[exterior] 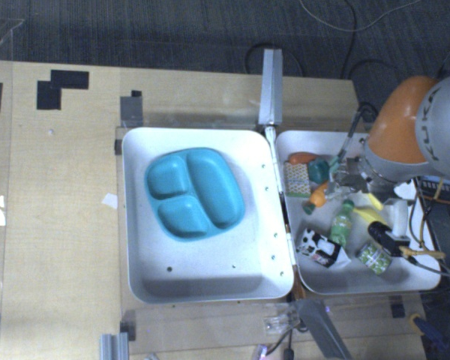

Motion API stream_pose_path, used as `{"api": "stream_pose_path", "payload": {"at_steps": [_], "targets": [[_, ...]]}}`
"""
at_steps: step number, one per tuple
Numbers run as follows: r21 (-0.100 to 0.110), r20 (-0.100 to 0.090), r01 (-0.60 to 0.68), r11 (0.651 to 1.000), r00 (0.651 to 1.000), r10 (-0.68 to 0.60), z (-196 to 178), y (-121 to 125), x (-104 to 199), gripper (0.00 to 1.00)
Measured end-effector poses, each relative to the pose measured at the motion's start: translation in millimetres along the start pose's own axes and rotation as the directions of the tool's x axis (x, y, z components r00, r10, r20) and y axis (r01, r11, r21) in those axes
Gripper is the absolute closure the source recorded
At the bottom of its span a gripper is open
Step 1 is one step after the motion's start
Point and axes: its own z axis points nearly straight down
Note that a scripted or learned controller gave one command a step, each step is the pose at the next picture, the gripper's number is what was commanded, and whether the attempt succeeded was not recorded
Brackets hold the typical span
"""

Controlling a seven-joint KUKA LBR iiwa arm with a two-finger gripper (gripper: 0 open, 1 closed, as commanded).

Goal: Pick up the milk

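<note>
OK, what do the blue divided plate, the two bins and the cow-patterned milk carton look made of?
Blue divided plate: probably moulded plastic; one even colour, rounded compartments, soft sheen.
Left bin and right bin: look like thin white plastic or coated sheet, with rounded corners and a matte surface; hard to tell which.
Milk carton: likely printed card or toy plastic; black-and-white print, too small to be sure.

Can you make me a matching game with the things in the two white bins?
Things:
1. plate
2. milk carton
3. bottle
4. carrot

Colours:
A. orange
B. blue
C. green
D. black and white patches

Pairs: 1-B, 2-D, 3-C, 4-A
</note>
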Motion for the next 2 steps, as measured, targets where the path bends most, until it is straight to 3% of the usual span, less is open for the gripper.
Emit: {"api": "stream_pose_path", "payload": {"at_steps": [1,2], "targets": [[0.035,0.0,0.044,0.998,0.999,-0.044,-19.6,-38.1,-72.0,1.0],[0.035,0.0,0.044,0.998,0.999,-0.044,-19.5,-38.1,-71.9,0.0]]}}
